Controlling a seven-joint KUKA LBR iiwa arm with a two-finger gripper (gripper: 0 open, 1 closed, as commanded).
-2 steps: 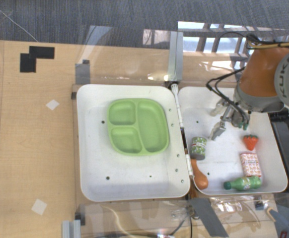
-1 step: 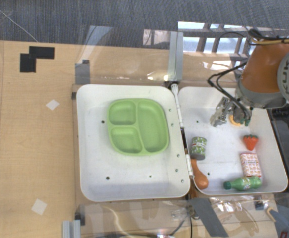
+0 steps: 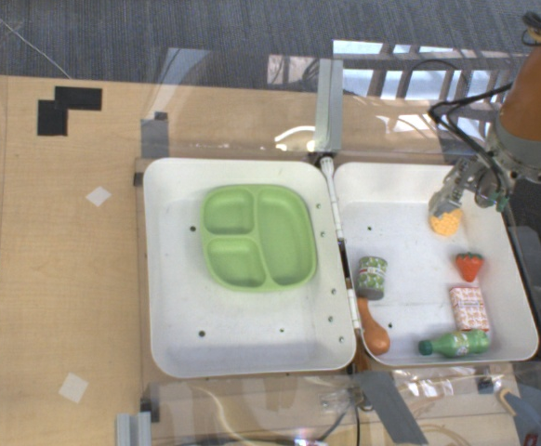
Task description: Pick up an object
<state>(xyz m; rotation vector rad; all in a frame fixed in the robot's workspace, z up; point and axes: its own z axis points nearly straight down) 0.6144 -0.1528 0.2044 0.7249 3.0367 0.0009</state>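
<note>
My gripper hangs over the far right part of the right bin, below the arm's orange band. A small yellow corn-like piece sits right at the fingertips and looks pinched between them. Lower in the same bin lie a green can, a red strawberry, a red-and-white pack and a green bottle on its side. An orange carrot-like toy rests at the bin's front left corner, by the divider.
The left bin holds a light green divided plate near its middle. A metal post rises behind the seam between the bins. Bare wooden bench stretches to the left.
</note>
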